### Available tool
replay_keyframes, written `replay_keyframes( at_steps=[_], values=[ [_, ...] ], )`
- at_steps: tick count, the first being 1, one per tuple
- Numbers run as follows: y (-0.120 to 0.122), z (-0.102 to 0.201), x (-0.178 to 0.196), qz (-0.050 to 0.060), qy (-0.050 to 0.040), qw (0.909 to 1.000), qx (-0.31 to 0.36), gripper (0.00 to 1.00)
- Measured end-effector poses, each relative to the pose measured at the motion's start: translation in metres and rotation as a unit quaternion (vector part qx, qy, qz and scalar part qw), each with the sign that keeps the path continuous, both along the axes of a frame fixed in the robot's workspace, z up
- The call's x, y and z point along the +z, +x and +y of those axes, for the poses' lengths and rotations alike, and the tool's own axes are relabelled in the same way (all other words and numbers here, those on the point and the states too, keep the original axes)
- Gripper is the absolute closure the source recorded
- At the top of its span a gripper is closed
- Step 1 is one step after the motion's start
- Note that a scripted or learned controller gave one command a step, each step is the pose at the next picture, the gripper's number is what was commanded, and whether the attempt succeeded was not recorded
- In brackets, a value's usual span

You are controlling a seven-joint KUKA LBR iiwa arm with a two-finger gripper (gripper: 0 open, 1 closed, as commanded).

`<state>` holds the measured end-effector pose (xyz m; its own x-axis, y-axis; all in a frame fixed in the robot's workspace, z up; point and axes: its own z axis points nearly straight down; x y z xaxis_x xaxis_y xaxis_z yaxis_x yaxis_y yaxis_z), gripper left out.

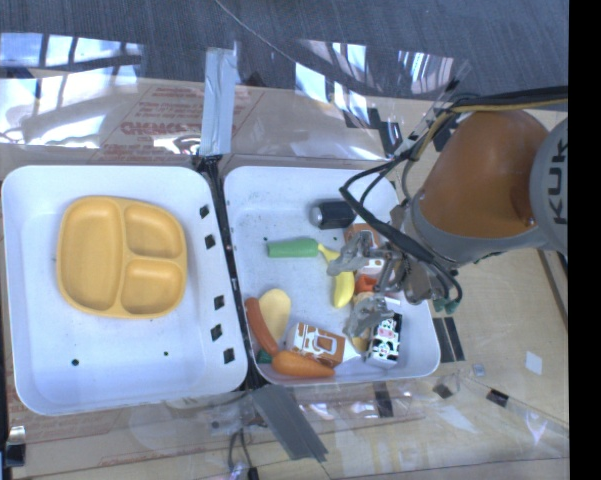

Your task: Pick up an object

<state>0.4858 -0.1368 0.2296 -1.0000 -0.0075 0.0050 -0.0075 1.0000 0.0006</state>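
Below us, we see a bench wrapped in clear, glaring plastic sheet (310,88) over brown cardboard (160,118), with dark grey carpet-like floor (100,8) beyond its far edge. Two shallow white bins sit side by side, touching along a seam marked by grey tape (215,98). The left bin (40,368) carries a yellow divided tray (122,255) with three compartments, lying flat near its middle.

The right bin (242,193) holds the clutter — a green stick-shaped piece (293,249) near the centre, a dark cylinder (330,213) beyond it, a banana (342,288) just beside the gripper, a pale yellow oval piece (274,309), a reddish sausage (260,330) along the left wall, an orange carrot (302,366) against the near wall, a small patterned box (316,342) touching the carrot, and a black-and-white cow-print carton (385,340) in the near right corner.

We find the gripper (372,286) low over the right side of this bin, between the banana and the cow-print carton, with black cables (380,173) looping above it. Whether its fingers are spread or closed we cannot tell — the metal parts blur into the objects beneath. The arm's orange band (480,173) bulks above the bin's right edge.
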Motion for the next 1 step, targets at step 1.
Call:
replay_keyframes(
  at_steps=[1],
  values=[
    [0.0555,-0.0385,-0.1387,-0.001,-0.0003,0.9924,-0.123,0.00]
  ],
)
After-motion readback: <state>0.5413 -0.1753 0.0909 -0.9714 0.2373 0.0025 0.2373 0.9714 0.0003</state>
